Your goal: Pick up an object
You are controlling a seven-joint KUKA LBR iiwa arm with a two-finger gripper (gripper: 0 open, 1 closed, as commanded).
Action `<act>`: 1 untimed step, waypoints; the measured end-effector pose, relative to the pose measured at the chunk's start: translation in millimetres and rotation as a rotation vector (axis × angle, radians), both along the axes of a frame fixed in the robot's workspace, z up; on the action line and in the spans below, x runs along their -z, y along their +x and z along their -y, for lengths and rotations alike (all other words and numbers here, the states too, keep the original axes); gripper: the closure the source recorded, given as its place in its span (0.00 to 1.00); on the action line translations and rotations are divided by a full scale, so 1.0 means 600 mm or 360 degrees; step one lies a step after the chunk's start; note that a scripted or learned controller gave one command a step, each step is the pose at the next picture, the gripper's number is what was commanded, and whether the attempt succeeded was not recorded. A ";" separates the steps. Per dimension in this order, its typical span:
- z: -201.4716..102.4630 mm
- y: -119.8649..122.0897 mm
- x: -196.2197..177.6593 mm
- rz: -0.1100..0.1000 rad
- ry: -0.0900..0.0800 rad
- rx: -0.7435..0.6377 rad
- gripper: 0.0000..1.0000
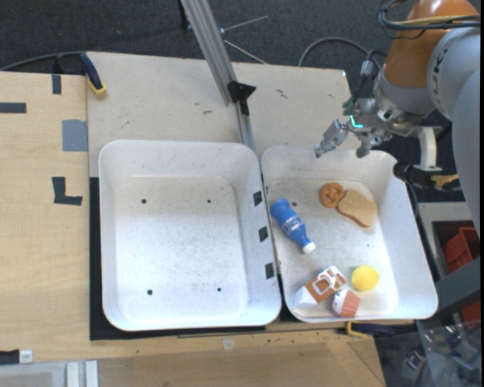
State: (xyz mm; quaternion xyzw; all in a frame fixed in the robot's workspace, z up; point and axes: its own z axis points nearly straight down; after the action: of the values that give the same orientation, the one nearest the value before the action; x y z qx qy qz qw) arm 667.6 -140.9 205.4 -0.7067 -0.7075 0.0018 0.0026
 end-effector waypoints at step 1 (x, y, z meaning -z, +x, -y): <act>0.001 0.002 -0.005 0.0007 -0.0003 -0.0002 0.00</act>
State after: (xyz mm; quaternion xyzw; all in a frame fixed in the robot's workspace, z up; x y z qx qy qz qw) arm 668.5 -141.2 208.4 -0.7063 -0.7079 0.0010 0.0003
